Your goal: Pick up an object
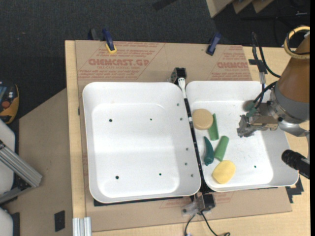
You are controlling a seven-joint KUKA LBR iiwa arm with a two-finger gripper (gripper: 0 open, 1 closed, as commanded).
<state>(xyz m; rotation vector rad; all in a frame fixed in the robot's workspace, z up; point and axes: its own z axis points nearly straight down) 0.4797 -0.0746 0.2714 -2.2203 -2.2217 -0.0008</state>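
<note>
Your claw (pixel 244 127) hangs over the middle of the right bin (pixel 256 173), with nothing visible between its tips; whether it is released or clenched you cannot tell from this angle. The candidates all lie against that bin's left wall, well apart from the claw: a tan disc (pixel 202 119), two green sticks (pixel 213 127) (pixel 221 148), a teal piece (pixel 208 151) and a yellow lump (pixel 224 171) nearest the desk's front edge. The left bin (pixel 98 100) sits alongside.
</note>
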